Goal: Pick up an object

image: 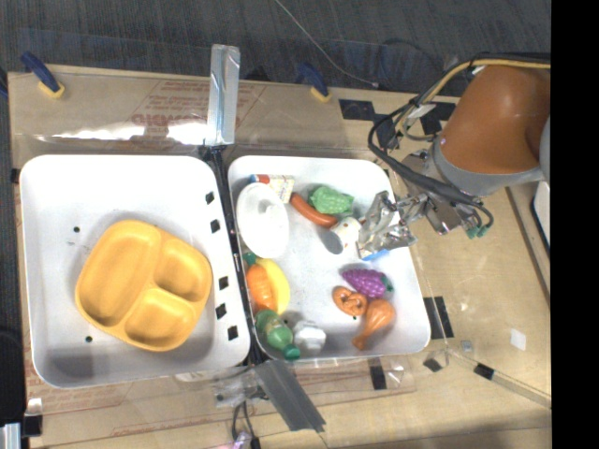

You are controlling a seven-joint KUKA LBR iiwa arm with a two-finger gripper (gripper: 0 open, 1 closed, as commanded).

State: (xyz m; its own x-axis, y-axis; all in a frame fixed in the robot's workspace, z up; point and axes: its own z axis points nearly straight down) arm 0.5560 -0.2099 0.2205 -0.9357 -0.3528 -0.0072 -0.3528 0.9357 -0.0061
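tan bench on dark carpet, bearing two white bins; pincer in right bin, beside purple grapes; opening cannot be told.

- The divided tray lies in the left bin.
- In the right bin, the plate lies left, the grapes right.
- The drumstick sits just in front of the grapes.
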